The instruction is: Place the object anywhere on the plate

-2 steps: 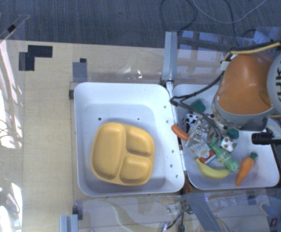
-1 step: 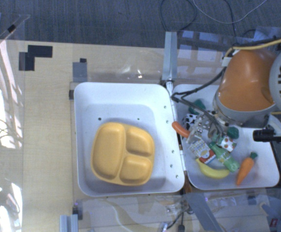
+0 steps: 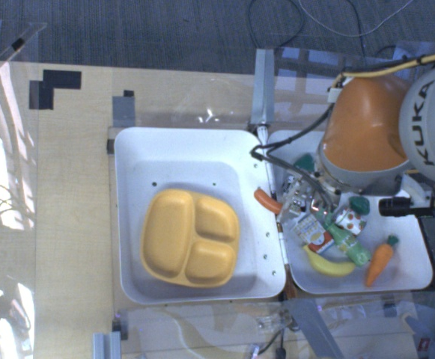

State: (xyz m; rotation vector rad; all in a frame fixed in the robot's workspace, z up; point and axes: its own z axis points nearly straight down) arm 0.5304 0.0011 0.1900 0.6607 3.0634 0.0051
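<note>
A yellow plate (image 3: 191,237) with three compartments lies in the left white bin (image 3: 135,163). A small orange-red, sausage-shaped object (image 3: 266,200) sits over the rim between the two bins, right next to the plate's bin. My gripper (image 3: 296,203) hangs directly to its right under the orange wrist band (image 3: 363,126), at the left side of the right bin (image 3: 419,271). The gripper's metal parts touch or overlap the object's right end; I cannot make out whether it is gripped.
The right bin holds a banana (image 3: 329,265), a carrot (image 3: 379,262), a green bottle (image 3: 348,245), a white and red carton (image 3: 350,220) and a foil packet (image 3: 311,229), crowded below the gripper. Cables (image 3: 284,148) loop off the wrist.
</note>
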